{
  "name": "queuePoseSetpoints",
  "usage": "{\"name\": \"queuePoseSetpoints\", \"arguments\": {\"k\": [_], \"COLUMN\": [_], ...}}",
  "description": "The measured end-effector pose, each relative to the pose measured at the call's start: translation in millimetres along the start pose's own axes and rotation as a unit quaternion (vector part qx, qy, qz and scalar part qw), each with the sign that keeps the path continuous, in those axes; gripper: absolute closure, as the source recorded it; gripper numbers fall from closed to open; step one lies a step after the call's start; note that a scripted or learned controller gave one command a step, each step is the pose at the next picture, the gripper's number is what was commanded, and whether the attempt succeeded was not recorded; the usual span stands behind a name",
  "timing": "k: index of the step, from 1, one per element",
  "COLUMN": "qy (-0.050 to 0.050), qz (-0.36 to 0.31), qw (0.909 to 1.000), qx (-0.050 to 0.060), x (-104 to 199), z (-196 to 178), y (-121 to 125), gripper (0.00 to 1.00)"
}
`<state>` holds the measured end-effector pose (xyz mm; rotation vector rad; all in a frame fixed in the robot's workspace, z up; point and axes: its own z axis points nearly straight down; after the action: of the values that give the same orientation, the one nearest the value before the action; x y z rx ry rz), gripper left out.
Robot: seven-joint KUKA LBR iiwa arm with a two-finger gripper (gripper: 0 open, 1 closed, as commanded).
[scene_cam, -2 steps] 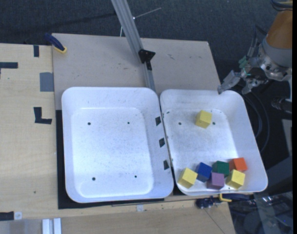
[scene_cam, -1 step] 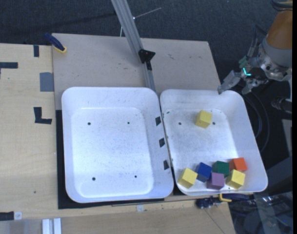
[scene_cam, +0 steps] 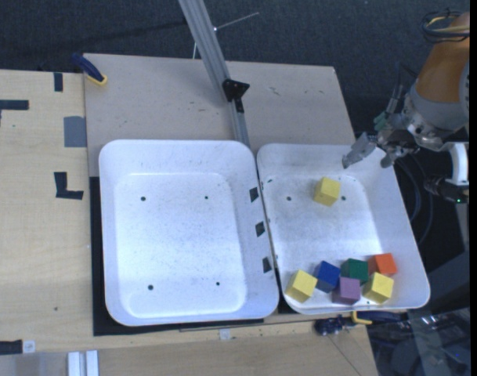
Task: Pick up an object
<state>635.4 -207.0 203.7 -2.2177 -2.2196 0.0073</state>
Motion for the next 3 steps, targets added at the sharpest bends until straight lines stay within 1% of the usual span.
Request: {"name": "queuePoseSetpoints", "arguments": {"k": [1,2,3], "qy": [0.000,0.000,-0.001], "qz": [-0.001,-0.001,-0.002], "qw": [1.0000,1.0000,1.0000], "qx": [0.000,-0.004,-0.007], "x": [6.3,5.9,6.3], "z": [45.5,83.5,70.0], "y": [0.7,5.7,7.4], "gripper": [0.00,0.00,1.00]}}
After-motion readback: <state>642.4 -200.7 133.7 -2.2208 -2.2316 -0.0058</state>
